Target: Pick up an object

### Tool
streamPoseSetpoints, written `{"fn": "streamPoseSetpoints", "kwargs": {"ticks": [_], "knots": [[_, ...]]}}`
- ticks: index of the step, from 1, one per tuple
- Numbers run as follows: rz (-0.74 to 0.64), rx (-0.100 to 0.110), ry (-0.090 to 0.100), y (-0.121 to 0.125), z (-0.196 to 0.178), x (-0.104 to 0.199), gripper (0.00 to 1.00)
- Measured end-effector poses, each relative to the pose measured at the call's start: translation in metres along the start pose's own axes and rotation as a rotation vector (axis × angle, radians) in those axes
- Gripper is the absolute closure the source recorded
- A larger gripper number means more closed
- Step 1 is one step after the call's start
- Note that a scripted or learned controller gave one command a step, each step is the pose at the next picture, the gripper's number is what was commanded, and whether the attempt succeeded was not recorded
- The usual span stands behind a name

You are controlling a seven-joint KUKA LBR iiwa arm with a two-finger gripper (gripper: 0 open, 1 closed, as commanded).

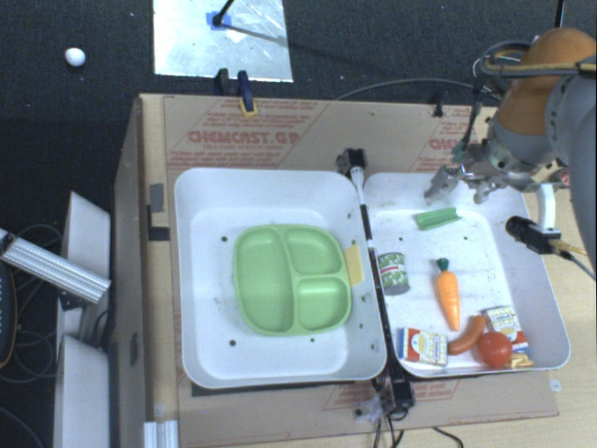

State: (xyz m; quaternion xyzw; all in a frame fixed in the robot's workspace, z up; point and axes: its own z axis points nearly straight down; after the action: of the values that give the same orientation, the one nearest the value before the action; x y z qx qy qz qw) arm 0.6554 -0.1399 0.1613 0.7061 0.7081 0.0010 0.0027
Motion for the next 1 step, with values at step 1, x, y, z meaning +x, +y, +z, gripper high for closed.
{"fn": "streamPoseSetpoints", "kwargs": {"ticks": [1], "knots": [[0.001,0.006,0.002,-0.0535,0.0772,-0.0132,0.00]]}}
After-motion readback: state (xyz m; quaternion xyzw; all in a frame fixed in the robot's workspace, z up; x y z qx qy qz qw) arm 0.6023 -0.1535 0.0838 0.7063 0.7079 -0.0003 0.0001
